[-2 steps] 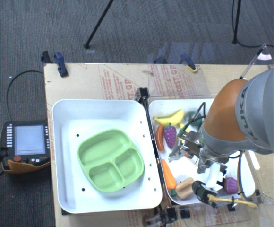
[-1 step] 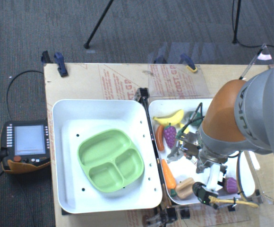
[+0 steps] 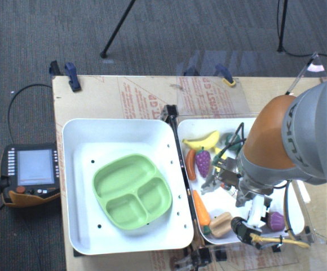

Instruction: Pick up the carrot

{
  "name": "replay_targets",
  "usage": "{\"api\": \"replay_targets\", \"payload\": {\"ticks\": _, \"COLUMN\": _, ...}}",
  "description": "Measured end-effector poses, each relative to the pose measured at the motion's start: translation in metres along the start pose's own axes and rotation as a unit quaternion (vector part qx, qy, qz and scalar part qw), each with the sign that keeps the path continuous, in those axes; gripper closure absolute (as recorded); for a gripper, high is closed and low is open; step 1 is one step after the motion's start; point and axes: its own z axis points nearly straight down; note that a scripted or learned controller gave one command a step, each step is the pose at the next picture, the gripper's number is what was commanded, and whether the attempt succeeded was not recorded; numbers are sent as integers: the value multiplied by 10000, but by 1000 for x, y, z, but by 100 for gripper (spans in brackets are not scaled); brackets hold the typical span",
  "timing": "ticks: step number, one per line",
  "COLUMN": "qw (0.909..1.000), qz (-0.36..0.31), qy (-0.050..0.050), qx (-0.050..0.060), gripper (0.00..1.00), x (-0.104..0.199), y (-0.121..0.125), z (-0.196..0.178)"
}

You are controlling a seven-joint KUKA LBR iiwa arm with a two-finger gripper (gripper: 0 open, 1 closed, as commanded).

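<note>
1. Carrot (image 3: pixel 200 206) lies along the left wall of the right bin (image 3: pixel 299 230), toward its near-left corner, untouched.
2. Bread roll (image 3: pixel 221 223) sits just beside the carrot's near end.
3. Gripper (image 3: pixel 226 180) hangs over the bin's middle; finger state: cannot tell.
4. Banana (image 3: pixel 202 141), grapes (image 3: pixel 202 161) and sausage (image 3: pixel 191 164) lie near the far-left corner.
5. Left bin (image 3: pixel 76 151) holds a green tray (image 3: pixel 131 191).
</note>
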Motion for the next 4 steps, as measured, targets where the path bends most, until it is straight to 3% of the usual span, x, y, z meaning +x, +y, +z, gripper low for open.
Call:
{"api": "replay_targets", "payload": {"ticks": 1, "qw": 9925, "qz": -1221, "qy": -2, "qx": 5, "gripper": 0, "x": 20, "y": -10, "z": 0}}
{"api": "replay_targets", "payload": {"ticks": 2, "qw": 9976, "qz": -691, "qy": -4, "qx": -6, "gripper": 0, "x": 0, "y": 0, "z": 0}}
{"api": "replay_targets", "payload": {"ticks": 4, "qw": 9821, "qz": -1884, "qy": -5, "qx": 10, "gripper": 0, "x": 15, "y": -8, "z": 0}}
